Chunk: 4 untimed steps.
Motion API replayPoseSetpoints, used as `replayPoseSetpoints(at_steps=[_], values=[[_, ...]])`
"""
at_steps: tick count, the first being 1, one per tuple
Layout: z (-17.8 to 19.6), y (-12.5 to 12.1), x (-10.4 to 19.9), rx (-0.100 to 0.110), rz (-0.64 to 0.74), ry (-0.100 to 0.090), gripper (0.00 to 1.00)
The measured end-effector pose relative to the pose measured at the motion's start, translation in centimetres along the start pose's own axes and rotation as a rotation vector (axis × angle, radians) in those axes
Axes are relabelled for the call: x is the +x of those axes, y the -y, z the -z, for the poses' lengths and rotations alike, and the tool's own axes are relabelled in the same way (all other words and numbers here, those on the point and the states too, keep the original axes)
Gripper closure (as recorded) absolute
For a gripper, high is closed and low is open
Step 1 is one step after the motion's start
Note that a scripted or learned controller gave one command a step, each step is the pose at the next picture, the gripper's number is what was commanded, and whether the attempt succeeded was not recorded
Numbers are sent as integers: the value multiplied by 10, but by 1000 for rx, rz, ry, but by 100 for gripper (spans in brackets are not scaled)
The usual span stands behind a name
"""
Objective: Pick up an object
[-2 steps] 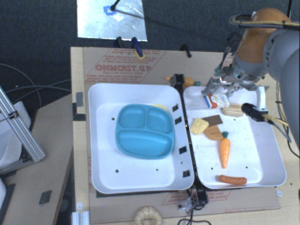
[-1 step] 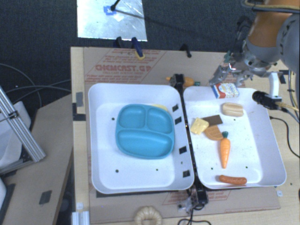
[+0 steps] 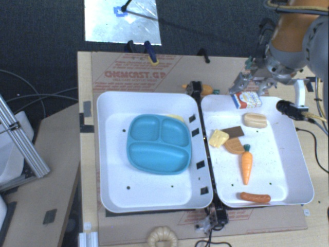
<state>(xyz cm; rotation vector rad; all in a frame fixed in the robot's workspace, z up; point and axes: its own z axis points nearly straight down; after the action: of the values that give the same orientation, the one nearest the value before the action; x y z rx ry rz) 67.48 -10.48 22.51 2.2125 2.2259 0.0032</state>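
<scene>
Hovering over the right bin's point(image 3: 295, 153) far edge, gripper point(image 3: 245, 89) is sitting above the carton point(image 3: 249, 100); can't tell its state; likely lining up a grab.

Robotics lab, test bench setup. Arm point(image 3: 298, 30) industrial, grey with orange band, reaches in over bench point(image 3: 139, 68). Two white bins point(image 3: 110, 138) clipped side by side on cardboard-covered board (printed lettering on it). Toy food point(image 3: 246, 166) and blue tray point(image 3: 158, 143) as test props, not real meal. Loose cables point(image 3: 36, 94) trail over dark carpet point(image 3: 41, 30). Aluminium frame rail point(image 3: 20, 140) at left. Foil sheet point(image 3: 122, 13) taped on floor.
</scene>
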Motion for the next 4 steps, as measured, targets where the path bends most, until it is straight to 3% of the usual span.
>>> replayPoseSetpoints(at_steps=[1,2,4], values=[[-6,31,43,5,2,-2,100],[-11,47,92,4,3,-3,100],[-6,47,102,2,1,-1,100]])
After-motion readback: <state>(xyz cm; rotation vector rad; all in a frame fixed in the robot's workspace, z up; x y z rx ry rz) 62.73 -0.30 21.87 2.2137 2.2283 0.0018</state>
